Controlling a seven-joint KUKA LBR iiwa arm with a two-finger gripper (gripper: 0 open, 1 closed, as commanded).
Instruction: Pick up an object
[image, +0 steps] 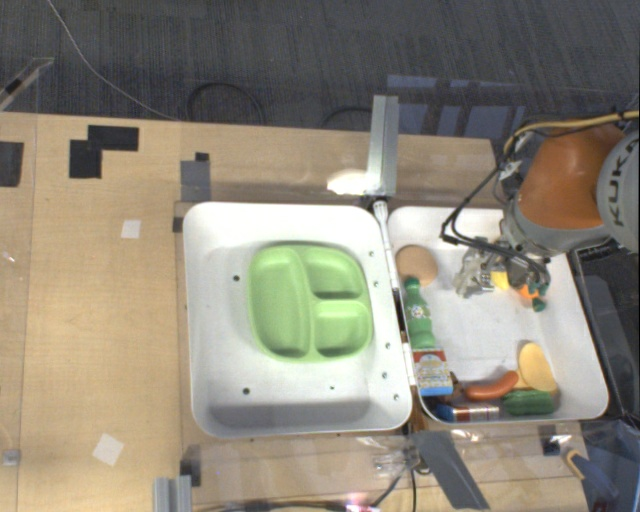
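Now the claw (487, 275) hangs low in the right bin (590, 345); I cannot tell its state. Left of it lie a tan ball (418, 265) and a green bottle (419, 325), whose long axis runs up-down in view, cap toward the ball. Below the claw are a yellow piece (537, 367), a sausage (490, 385) and a green vegetable (529, 403). The left bin (215, 400), farther left, holds a green tray (308, 301).

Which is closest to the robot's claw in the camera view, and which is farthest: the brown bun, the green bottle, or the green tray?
Starting from the gripper in the right bin:
1. Brown bun, just to its left in the same bin.
2. Green bottle, along that bin's left wall, lower down.
3. Green tray, over in the left bin.
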